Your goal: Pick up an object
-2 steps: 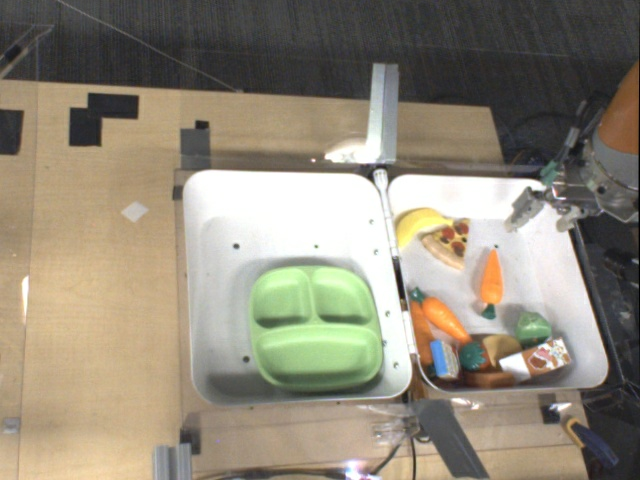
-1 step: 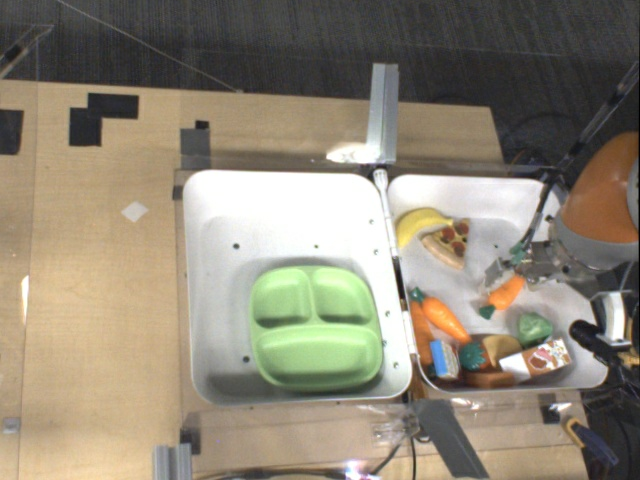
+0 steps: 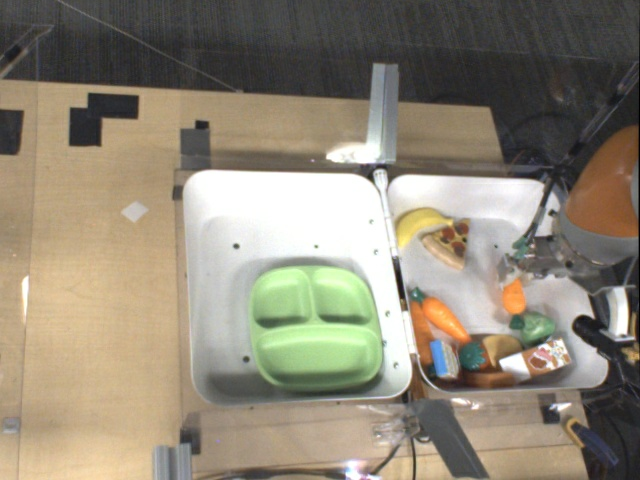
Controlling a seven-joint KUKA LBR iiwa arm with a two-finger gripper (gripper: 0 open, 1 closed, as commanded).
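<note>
My gripper (image 3: 520,262) hangs over the right side of the right bin (image 3: 482,196), on the grey arm with its orange band (image 3: 606,182). Just below the gripper lies a small orange piece (image 3: 513,298), close to it or touching; which one is unclear. A yellow banana (image 3: 416,225) and a pizza slice (image 3: 447,241) lie at the bin's back left. A carrot (image 3: 444,319) lies along the left wall. A green vegetable (image 3: 534,326), a small carton (image 3: 541,358), a brown item (image 3: 492,352) and a blue can (image 3: 446,360) crowd the front.
The left bin (image 3: 215,268) holds a green divided plate (image 3: 315,325) toward its front. A metal post (image 3: 384,108) stands behind the seam between the two bins. Wooden bench top (image 3: 90,298) extends to the left.
</note>
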